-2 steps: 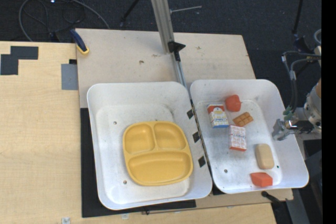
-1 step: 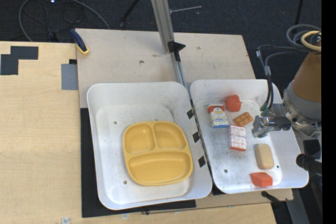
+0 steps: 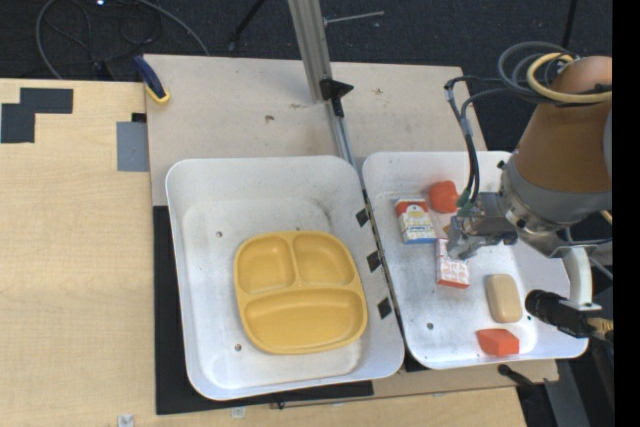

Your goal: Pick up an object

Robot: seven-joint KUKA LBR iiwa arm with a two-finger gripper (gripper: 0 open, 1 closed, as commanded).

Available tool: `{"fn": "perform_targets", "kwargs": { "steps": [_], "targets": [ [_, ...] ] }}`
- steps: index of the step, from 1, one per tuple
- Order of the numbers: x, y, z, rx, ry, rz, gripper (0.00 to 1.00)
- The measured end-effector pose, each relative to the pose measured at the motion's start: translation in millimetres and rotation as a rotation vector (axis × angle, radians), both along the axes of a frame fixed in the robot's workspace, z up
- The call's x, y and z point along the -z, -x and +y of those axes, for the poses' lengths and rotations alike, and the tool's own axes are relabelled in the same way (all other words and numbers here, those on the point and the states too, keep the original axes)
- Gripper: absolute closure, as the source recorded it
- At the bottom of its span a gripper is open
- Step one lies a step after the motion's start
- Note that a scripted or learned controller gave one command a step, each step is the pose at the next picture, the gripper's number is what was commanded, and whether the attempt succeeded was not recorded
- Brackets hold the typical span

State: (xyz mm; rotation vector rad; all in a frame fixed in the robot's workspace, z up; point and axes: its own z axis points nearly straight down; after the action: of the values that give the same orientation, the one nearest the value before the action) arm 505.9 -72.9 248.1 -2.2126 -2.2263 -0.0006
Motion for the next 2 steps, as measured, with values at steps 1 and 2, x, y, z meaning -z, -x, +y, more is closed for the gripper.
{"fn": "perform_targets", "kwargs": {
  "steps": [1,2],
  "targets": [
    [3.2,3.8,55.5,0.001,0.0,0.003,1.0],
    [0.6,-7.6,113.1,0.001,0.001,0.001,1.0]
  ]
}}
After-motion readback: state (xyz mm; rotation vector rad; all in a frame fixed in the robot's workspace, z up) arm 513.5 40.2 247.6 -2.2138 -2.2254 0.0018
